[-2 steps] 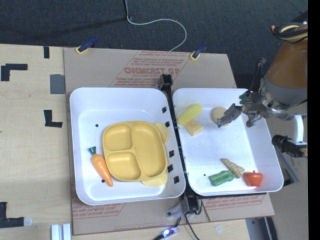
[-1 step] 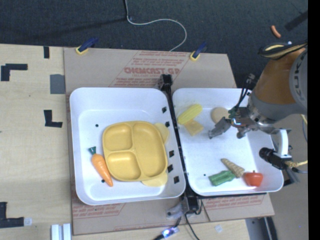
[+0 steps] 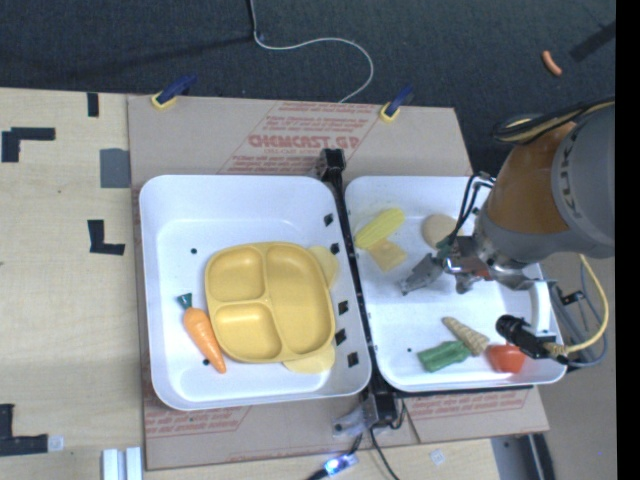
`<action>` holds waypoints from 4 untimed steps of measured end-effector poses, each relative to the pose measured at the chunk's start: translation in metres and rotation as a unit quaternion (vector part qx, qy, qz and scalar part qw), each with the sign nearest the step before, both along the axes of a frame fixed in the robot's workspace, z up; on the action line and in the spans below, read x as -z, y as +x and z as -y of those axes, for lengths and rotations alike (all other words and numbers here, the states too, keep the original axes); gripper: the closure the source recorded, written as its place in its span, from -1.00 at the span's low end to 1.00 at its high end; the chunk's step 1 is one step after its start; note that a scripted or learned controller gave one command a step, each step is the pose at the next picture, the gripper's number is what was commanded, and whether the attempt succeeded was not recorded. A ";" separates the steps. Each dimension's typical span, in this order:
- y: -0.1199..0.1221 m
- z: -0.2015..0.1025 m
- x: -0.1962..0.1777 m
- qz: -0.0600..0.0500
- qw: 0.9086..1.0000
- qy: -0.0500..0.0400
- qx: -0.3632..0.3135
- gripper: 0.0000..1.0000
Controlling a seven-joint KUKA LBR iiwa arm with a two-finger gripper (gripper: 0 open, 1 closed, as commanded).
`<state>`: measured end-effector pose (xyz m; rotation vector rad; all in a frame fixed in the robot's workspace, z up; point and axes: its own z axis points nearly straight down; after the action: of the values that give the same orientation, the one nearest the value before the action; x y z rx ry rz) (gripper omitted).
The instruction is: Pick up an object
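Note:
My gripper (image 3: 440, 280) hangs over the right bin (image 3: 400, 358), open, with only bare white floor between its fingers. Just to its upper left lie a yellow corn cob (image 3: 381, 227) and a small yellow block (image 3: 389, 257). A beige round piece (image 3: 437, 230) sits behind it, partly covered by the arm. In front of the gripper lie a tan cone (image 3: 466, 335), a green piece (image 3: 442, 356) and a red piece (image 3: 507, 360). The left bin (image 3: 160, 228) holds a yellow divided plate (image 3: 268, 301) and an orange carrot (image 3: 203, 336).
A black divider (image 3: 345, 268) runs between the two bins. The grey arm with its orange band (image 3: 530, 193) covers the right bin's far right side. A black fitting with a yellow cable (image 3: 525, 333) hangs near the red piece.

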<state>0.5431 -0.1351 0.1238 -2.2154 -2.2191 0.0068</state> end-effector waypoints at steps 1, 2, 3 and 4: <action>0.000 -0.001 0.041 0.002 1.000 -0.001 0.000 -1.00; 0.000 0.000 0.029 0.004 1.000 -0.002 0.000 1.00; -0.007 0.004 -0.028 0.005 1.000 -0.001 0.001 1.00; -0.005 0.005 -0.071 0.005 1.000 -0.001 0.000 1.00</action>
<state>0.5380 -0.1399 0.1943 -2.2216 -2.2249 -0.0020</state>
